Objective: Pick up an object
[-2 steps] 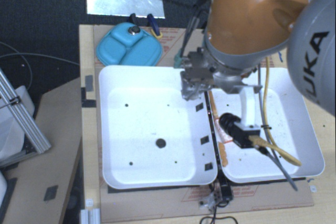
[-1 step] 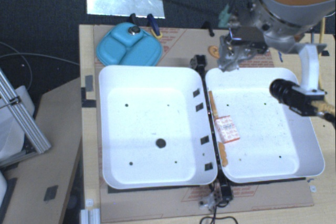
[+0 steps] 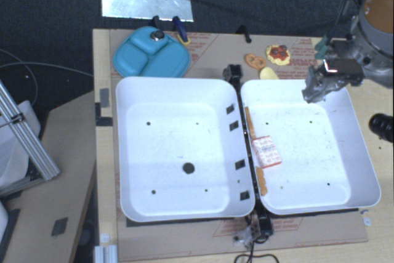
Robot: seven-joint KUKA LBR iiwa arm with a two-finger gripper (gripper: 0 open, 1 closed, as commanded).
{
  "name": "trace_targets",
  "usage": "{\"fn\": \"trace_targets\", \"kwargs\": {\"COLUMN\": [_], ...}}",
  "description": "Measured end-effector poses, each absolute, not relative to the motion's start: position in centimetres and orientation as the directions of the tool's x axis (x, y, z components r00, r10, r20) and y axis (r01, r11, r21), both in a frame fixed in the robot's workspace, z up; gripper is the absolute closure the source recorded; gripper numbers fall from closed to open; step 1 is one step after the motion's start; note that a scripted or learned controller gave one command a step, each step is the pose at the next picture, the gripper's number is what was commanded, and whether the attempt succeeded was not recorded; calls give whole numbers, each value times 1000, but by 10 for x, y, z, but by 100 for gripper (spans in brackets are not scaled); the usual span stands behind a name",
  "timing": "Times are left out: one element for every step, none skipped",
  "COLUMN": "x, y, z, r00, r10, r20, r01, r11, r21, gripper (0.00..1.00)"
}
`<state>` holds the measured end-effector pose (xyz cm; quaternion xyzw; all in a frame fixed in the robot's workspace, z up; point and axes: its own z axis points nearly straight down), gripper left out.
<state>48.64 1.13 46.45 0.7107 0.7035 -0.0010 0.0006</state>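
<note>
The gripper (image 3: pixel 315 90) is seen above the right bin's (image 3: pixel 345 132) far edge. Whether the jaws are wide or narrow cannot be told. A small red-and-white packet (image 3: pixel 266 151) lies by that bin's left wall.

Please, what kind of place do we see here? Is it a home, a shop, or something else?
Probably a robotics lab test bench. Two shallow white bins, left bin and right bin, sit side by side on a board, a grey robot arm reaches over them, and a small packet lies ready for picking.

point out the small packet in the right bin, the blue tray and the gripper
packet (image 3: pixel 267 152), camera view, middle of its red-and-white face
blue tray (image 3: pixel 151 56), camera view, middle of its top
gripper (image 3: pixel 315 94), camera view, its lower tip over the right bin's far edge
</note>
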Motion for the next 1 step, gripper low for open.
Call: {"fn": "trace_targets", "kwargs": {"x": [487], "y": [59], "z": [405], "r00": [-8], "r10": [1000], "r20": [1], "r01": [1000], "r11": [8], "r21": [-3], "gripper": [100]}}
